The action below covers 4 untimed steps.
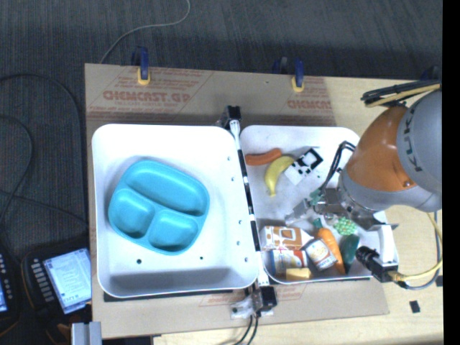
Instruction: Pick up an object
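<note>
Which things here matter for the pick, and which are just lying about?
Job: gripper; right bin with banana, sausage, carrot, carton.
Lying about: left bin, blue tray, clamps, tablet.

Two white bins (pixel 169 139) — one blue tray (pixel 158 205), one banana (pixel 277 172), one carrot (pixel 330 244).

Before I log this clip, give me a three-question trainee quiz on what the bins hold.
1. True or false: the blue divided tray lies in the left bin.
2. Which lies nearest the banana? A) hot dog B) carrot C) blue tray
3. Fill in: the gripper hangs over the ___ bin.

Key: 1 true; 2 A; 3 right.
</note>
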### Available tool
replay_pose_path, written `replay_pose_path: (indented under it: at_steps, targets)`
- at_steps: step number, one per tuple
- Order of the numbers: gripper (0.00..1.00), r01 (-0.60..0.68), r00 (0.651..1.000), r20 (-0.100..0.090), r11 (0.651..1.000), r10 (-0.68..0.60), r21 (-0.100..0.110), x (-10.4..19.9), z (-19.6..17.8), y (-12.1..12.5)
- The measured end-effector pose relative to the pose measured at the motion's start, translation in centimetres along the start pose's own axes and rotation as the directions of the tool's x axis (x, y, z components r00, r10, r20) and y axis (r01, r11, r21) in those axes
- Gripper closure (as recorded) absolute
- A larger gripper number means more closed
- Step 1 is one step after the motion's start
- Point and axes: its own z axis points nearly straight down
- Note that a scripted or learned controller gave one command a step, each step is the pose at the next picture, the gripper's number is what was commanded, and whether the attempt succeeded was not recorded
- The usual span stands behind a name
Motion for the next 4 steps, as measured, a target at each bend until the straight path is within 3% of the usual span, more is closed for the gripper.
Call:
replay_pose_path:
  at_steps: [1,2,3,4]
  targets:
    - [0.00,0.002,1.000,-0.006,1.000,-0.002,0.017,1.3,4.1,1.7]
    - [1.00,0.001,1.000,-0.005,1.000,-0.001,0.011,1.3,3.0,1.9]
    - [0.00,0.002,1.000,-0.005,1.000,-0.002,0.011,1.3,3.0,1.9]
    - [1.00,0.002,1.000,-0.005,1.000,-0.002,0.012,1.3,2.0,1.9]
